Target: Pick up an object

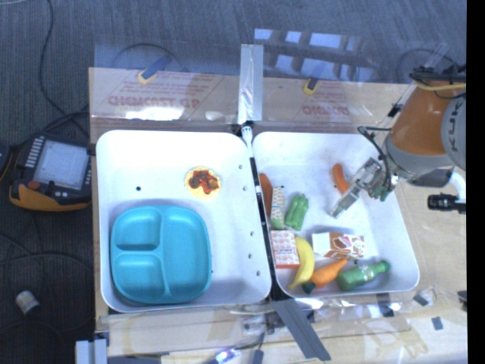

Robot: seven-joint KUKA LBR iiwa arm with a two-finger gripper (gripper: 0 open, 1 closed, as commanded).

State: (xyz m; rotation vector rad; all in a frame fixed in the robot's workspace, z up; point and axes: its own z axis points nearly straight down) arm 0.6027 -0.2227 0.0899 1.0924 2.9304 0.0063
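Approach is the step you are looking at: the claw [342, 203] is hanging low in the right bin [318, 152], reaching in from the right edge, and nothing is lying between its fingers. Whether those fingers are standing wide or narrow is too small and blurred to tell, so you cannot count on either.

Your candidates are lying mostly along the near and left parts of that bin. A small orange carrot-like piece [339, 176] is sitting just beside the claw, up and to its left. A green vegetable [296, 211] and a pale packet [278, 208] are resting near the bin's left wall, with a red pepper [265, 192] against that wall. Nearer the front, a banana [305, 262] is lying beside a red-patterned box [283, 247], a carrot [327, 273] is touching the banana's end, a white carton [339, 244] is sitting just behind the carrot, and a green bottle [362, 274] is lying at the front right.

In the left bin [151, 146], a blue divided tray [161, 253] and a small pizza toy [203, 180] are lying well apart from the arm.

The next move, as you would judge it, is calling for one target: the orange piece is nearest and lying alone on bare floor, so centring over it, going down and closing looks simpler than digging into the crowded front cluster.
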